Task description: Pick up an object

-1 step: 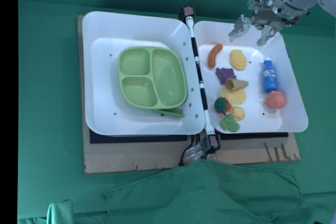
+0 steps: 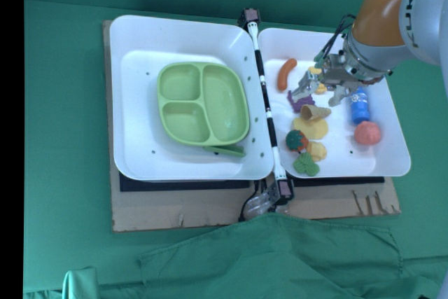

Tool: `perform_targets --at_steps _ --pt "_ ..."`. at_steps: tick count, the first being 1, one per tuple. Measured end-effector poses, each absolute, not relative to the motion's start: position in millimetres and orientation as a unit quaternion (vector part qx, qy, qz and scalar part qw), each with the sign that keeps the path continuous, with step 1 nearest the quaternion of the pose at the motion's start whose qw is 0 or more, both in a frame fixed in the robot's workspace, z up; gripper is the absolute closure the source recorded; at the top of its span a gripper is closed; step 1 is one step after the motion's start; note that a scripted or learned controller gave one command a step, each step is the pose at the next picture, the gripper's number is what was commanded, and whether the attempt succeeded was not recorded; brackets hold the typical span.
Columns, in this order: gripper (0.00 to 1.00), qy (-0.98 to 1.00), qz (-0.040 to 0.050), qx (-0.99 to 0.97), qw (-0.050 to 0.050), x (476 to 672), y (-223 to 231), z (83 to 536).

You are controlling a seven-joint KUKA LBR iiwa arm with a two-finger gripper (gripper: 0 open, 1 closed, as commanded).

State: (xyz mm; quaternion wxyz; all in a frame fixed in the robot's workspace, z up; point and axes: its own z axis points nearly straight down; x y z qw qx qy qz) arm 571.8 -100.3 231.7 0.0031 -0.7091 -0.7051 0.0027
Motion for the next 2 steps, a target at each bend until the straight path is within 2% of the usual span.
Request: perform_targets --at_steps 1,2 --pt "0.0 -0.706 -0.0066 -0.708 -0.012 570.5 -100.9 198.7" --pt "1.0 -0.705 -0.0029 -0.71 -0.006 567.1 -100.6 203.7"
